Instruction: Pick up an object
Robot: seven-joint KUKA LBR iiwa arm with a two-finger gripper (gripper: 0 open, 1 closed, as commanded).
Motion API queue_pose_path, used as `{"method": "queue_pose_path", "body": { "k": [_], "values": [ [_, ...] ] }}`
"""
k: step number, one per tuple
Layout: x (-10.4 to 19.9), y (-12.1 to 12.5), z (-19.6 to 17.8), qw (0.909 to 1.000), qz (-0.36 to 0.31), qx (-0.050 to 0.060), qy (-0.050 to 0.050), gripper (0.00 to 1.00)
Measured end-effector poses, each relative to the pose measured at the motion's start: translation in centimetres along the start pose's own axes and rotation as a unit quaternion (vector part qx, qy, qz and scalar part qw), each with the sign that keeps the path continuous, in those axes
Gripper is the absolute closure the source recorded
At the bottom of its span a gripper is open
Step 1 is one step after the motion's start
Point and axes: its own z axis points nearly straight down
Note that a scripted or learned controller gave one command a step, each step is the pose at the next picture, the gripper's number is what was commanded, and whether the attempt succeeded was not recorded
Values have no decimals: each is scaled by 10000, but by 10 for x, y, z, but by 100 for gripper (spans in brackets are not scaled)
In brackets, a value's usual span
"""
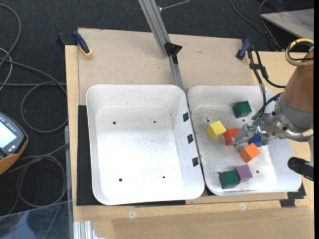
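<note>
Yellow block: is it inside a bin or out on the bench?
Inside. The yellow block sits on the floor of the right bin, left of the orange blocks, apart from the gripper.

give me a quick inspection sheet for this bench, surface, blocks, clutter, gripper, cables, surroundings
surface: wooden bench bearing two white bins side by side; left bin, right bin.
job's things: all in the right bin: yellow block, dark green block, red-orange block, orange block, blue block partly hidden by the gripper, purple block touching a second green block.
clutter: blue clamps at the bench's far corners.
gripper: gripper low over the red-orange, blue and orange blocks; finger state and any hold cannot be told.
cables: black cables loop on the floor at left; more run along the arm.
surroundings: dark carpet, metal pole, handheld screen device at left.
</note>
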Motion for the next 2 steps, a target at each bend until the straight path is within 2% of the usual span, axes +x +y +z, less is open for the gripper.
{"method": "queue_pose_path", "body": {
  "k": [1, 2],
  "values": [
    [0, 1, -2, 10000, -4, -29, -6, 0],
    [1, 9, 56, 10000, -5, 6, 3, 0]
  ]
}}
